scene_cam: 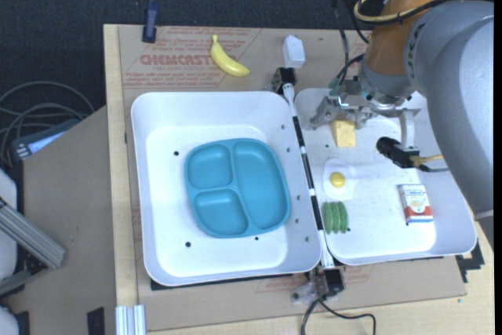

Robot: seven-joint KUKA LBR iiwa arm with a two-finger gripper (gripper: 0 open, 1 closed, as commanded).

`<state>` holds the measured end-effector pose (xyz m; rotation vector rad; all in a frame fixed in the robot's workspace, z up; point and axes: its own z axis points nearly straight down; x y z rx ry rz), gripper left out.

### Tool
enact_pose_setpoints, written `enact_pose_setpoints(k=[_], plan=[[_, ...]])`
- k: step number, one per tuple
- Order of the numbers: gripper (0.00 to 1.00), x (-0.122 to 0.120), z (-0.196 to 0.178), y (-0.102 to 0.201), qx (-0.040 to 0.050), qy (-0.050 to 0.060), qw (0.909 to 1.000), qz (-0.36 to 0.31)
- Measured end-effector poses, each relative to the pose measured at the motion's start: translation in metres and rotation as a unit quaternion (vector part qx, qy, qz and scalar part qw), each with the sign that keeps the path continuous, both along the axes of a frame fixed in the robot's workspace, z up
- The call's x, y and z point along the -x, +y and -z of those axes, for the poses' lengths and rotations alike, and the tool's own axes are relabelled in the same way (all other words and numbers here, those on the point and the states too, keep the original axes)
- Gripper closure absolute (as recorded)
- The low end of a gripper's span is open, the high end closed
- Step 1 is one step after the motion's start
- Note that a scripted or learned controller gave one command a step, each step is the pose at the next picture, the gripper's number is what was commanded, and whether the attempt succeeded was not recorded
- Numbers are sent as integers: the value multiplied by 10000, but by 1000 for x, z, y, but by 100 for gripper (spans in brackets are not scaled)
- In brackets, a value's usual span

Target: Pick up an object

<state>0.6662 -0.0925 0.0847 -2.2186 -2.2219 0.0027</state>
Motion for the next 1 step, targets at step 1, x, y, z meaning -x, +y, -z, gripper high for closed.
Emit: enact_pose_setpoints(k=[1], plan=[[100,-1,-11,0,8,-15,10000,-3]])
